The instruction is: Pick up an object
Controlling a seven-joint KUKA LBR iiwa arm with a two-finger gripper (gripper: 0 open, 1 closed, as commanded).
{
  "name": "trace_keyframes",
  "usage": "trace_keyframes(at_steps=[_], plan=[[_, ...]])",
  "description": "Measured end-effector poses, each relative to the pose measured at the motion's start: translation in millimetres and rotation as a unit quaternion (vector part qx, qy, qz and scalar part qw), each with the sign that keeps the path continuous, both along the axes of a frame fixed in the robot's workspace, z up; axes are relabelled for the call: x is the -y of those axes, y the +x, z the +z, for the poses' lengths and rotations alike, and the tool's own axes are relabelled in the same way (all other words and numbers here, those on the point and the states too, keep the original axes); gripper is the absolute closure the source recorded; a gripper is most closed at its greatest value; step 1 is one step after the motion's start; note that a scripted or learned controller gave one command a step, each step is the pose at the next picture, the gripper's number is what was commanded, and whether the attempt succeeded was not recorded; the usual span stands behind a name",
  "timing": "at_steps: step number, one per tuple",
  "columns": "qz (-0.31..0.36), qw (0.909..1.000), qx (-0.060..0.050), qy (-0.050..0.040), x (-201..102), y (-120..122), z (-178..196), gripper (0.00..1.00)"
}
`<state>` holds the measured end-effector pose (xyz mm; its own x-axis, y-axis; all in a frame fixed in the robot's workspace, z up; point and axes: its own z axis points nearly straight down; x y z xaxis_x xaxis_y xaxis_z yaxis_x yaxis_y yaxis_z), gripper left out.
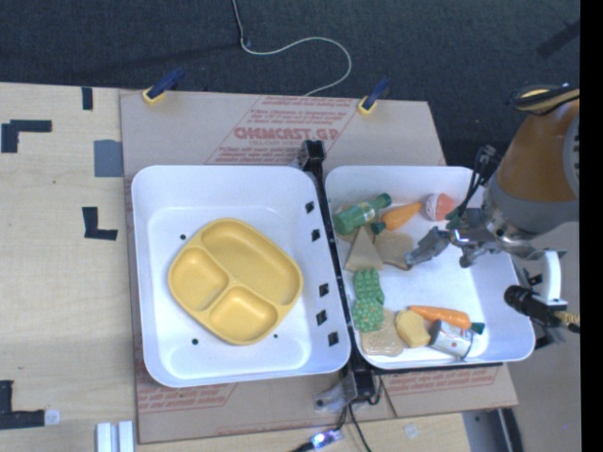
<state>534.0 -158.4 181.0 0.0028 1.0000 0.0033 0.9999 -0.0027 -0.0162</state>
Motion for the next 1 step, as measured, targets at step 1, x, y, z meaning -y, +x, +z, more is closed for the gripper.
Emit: trace_keyframes(at_steps=[1], plan=[[0.002, 1.0000, 0.007, -0.0012, -0.5, 3.1, 8.1, 0.00]])
